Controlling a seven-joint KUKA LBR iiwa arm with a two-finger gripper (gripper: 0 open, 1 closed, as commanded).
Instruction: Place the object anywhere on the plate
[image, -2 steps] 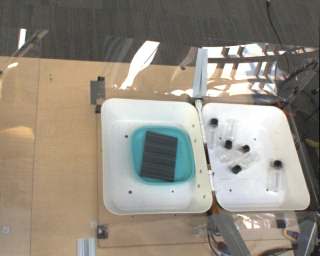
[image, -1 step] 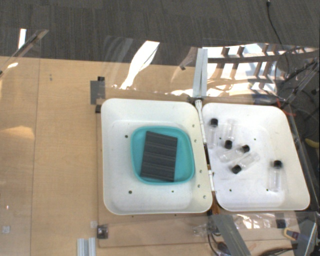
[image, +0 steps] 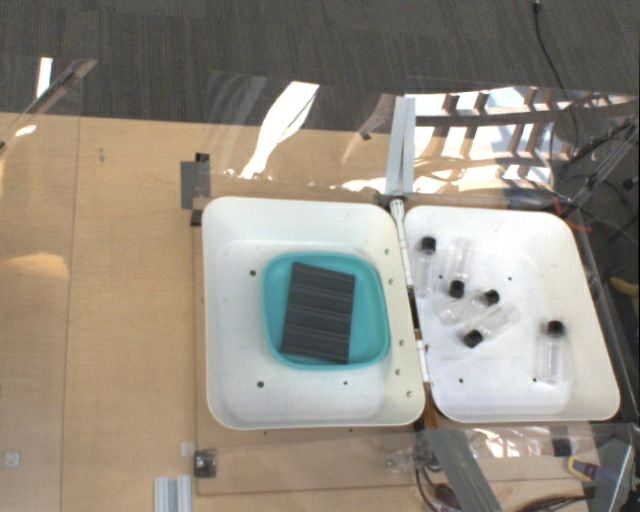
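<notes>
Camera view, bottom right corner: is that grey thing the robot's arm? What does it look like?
It is a slanted grey piece with a small yellow-orange bit beside it. Too little of it shows to tell whether it is the arm.

You find the teal plate (image: 325, 312) mostly covered by a dark ribbed block (image: 319, 314); only its rim stays bare. Around it, the left bin (image: 230, 330) offers open white floor. In the right bin (image: 585, 385), clear vials with black caps (image: 470, 310) crowd the middle, leaving the far and near corners free.
</notes>
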